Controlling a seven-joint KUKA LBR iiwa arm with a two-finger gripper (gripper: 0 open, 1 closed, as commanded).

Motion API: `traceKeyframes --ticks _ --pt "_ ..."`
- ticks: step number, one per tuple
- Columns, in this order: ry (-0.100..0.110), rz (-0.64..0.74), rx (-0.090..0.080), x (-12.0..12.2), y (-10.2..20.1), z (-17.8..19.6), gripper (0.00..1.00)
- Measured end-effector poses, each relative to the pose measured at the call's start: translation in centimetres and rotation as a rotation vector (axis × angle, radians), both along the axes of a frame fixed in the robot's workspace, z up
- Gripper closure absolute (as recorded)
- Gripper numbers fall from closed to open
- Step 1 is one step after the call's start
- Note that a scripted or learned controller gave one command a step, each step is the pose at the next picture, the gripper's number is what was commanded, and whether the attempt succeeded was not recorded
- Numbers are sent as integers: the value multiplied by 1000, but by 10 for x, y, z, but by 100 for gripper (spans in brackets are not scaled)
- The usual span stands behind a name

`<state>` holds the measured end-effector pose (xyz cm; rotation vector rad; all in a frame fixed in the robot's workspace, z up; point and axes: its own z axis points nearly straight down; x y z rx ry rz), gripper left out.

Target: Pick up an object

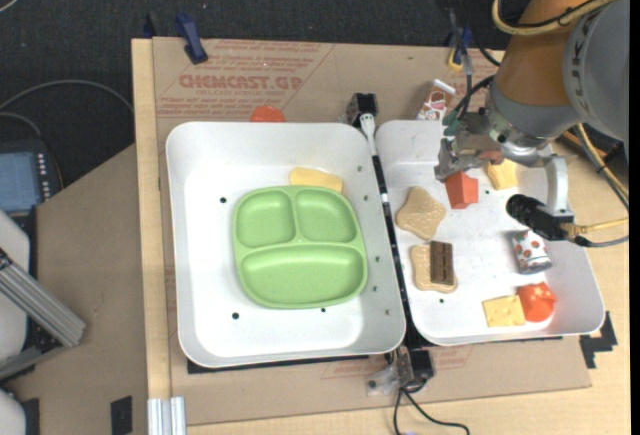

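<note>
Nearest the lens, along the front edge of the right-hand white bin [560, 323], a pale yellow cheese-like block [502, 311] lies touching a small orange-red rounded toy [538, 302]. Just behind them sits a small red-and-white patterned carton [530, 251]. Toward that bin's left side, a brown chocolate-bar piece on a tan biscuit [435, 266] lies flat, with a tan toast-shaped slice [420, 213] just behind it.

Farther back in the same bin, the grey arm's two-finger gripper [458, 168] points down over a small red block [461, 190]. Its dark fingers sit right above the block's top, but from this angle I cannot tell whether they are spread or closed, nor whether the block is between them. A yellow piece [501, 173] lies beside the block, partly covered by the wrist.

Left of it, the other white bin [195, 253] holds a green plastic divided plate with three compartments [298, 246], resting flat near its middle. A pale yellow wedge [316, 180] lies just behind the plate's rim.

Outside the bins, a small red-and-white box [434, 103] stands on the cardboard-topped bench [240, 73] behind the right bin.
</note>
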<state>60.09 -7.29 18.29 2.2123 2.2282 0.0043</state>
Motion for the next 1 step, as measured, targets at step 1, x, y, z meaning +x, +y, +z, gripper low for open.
traceKeyframes --ticks 1 --pt "6 -3 2 -44 43 36 100"
